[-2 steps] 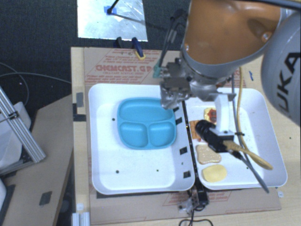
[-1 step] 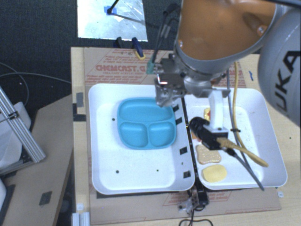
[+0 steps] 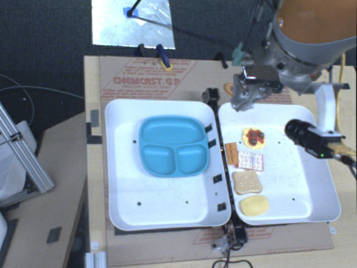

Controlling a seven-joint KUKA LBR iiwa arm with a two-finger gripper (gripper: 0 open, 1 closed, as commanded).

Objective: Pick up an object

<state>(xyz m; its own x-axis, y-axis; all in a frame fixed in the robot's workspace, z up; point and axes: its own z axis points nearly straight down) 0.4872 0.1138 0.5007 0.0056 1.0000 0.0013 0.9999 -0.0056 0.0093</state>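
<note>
White bins sit side by side. A blue divided plate point(image 3: 173, 146) lies mid-floor in the left bin point(image 3: 120, 205). Along the right bin's point(image 3: 318, 200) left edge runs a row of toy foods: pizza point(image 3: 254, 138), wafer point(image 3: 231, 154), cracker point(image 3: 250, 161), toast point(image 3: 246, 182), yellow disc point(image 3: 254, 206). The gripper point(image 3: 246, 98) hovers over that bin's far-left corner; its grip is too blurred to judge. The pizza seems nearest, just toward the near edge.

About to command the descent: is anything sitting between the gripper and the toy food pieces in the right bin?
Nothing visible does. The gripper hangs over the right bin's far left corner, and the pizza piece lies just in front of it across bare white floor. The other food pieces sit in a row beyond it, toward the near edge.
</note>
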